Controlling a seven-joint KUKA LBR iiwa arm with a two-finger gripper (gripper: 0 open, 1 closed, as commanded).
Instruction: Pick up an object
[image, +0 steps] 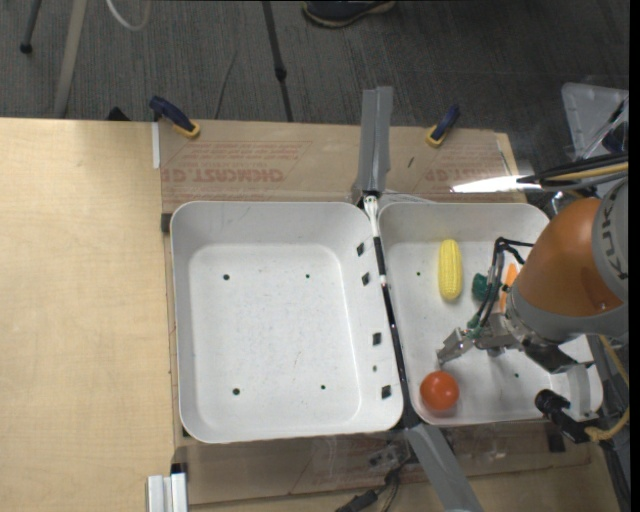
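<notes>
Two white bins are sitting side by side on the table (80, 300), which is a light wood color. The left bin (200, 330) is showing just its white floor with a few small dark dots on it. The right bin (415, 300) is holding a few things. A yellow ear of corn (450, 268) is lying near the middle of this bin, pointing up and down in the picture. A small green thing (484, 286) is lying just to the right of the corn, and a tiny orange piece (511, 273) is peeking out beside it, close to the arm. It is too small to say what these two are. A round red tomato (439, 391) is resting near the front edge of the right bin, close to the wall between the two bins. The arm (575, 275) is reaching in from the right, and its orange band is hanging over the right side of the bin. The end effector (452, 349) is pointing to the left, low inside the right bin, between the corn and the tomato. It is near the tomato but apart from it. Its two fingers are spread a little apart, with nothing between them. Behind the bins, a brown cardboard sheet (240, 165) is lying flat, held by two clamps (175, 116) with blue and yellow handles.
</notes>
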